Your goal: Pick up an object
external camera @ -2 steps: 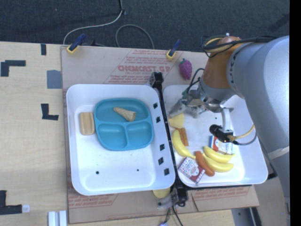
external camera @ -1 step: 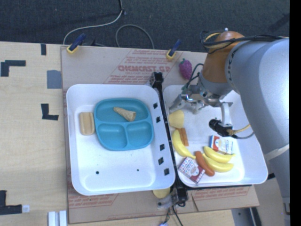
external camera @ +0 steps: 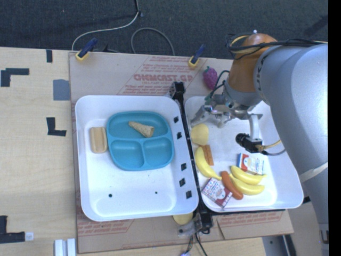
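Fruit fills the right bin (external camera: 282, 196), so my end effector (external camera: 217, 112) hangs at its far left corner, just above a yellow lemon (external camera: 200, 134). Bananas (external camera: 246, 178) lie nearer. Whether it is apart or together, I cannot tell.

Gripper (external camera: 213, 112) above right bin (external camera: 285, 188)

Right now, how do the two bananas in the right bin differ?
The banana by the divider runs up and down the view, with a small orange piece lying against it; the banana near the bin's front lies crosswise, curving under the red-and-white packet. The front one looks fatter, and a sausage lies along its left side. Both are yellow, lying flat in the right bin.
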Controlling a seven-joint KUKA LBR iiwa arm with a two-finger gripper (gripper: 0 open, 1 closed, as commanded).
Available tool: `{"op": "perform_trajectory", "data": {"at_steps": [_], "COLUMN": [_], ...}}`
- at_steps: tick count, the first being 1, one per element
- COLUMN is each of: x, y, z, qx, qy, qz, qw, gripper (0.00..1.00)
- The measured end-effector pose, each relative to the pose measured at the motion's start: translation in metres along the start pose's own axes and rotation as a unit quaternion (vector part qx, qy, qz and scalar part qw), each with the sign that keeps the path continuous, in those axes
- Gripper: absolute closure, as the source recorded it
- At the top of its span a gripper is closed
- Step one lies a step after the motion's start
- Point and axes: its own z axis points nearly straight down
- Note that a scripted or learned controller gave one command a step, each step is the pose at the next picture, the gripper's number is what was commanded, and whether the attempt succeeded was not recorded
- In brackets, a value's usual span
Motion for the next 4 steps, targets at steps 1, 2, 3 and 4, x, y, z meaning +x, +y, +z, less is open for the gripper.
{"op": "perform_trajectory", "data": {"at_steps": [1, 2, 3, 4], "x": [0.001, 0.002, -0.003, -0.001], "y": [-0.003, 0.005, -0.005, 0.002], "z": [0.000, 0.000, 0.000, 0.000], "qx": [-0.001, 0.000, -0.001, 0.000], "qy": [-0.001, 0.000, -0.001, 0.000], "qz": [0.000, 0.000, 0.000, 0.000], "qw": [1.0000, 1.0000, 1.0000, 1.0000], "gripper": [0.00, 0.00, 0.00, 0.00]}}
